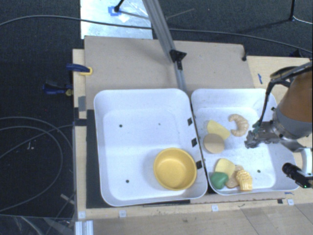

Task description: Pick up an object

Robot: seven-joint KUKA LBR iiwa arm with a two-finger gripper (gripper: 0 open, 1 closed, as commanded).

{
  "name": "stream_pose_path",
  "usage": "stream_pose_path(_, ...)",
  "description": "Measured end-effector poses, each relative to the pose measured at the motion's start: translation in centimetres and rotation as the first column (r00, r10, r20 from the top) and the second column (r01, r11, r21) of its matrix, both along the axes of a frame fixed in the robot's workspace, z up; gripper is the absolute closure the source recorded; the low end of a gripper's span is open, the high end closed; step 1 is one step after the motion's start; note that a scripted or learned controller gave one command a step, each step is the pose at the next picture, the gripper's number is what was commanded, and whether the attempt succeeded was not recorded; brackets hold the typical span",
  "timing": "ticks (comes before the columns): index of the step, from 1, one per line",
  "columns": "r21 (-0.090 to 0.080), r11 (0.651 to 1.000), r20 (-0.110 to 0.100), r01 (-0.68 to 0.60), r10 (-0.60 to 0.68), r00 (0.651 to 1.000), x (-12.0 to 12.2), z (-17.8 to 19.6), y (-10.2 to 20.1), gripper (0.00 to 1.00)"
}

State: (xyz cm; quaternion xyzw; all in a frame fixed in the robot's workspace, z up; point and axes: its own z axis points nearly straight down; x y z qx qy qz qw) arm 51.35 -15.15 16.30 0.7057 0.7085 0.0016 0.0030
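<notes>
Croissant [239,125] just beside gripper [253,140], right bin [266,168].

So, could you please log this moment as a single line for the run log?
gripper: low in right bin, beside croissant | held: nothing seen | left bin: yellow bowl

Arm [293,124]: grey and rounded, with a broad orange-brown band above the wrist.
Cable [268,98]: thin and black, it looped from the upper arm to the wrist.
End effector [254,139]: small, dark grey metal, with blocky parts.
Lower part [293,173]: a black cylinder beside a pale housing.
</notes>
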Motion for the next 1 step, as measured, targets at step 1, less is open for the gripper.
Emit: stream_pose_path(1,0.0,1.0,0.001,-0.001,0.001,1.0,0.22,4.68,-0.04,1.0)
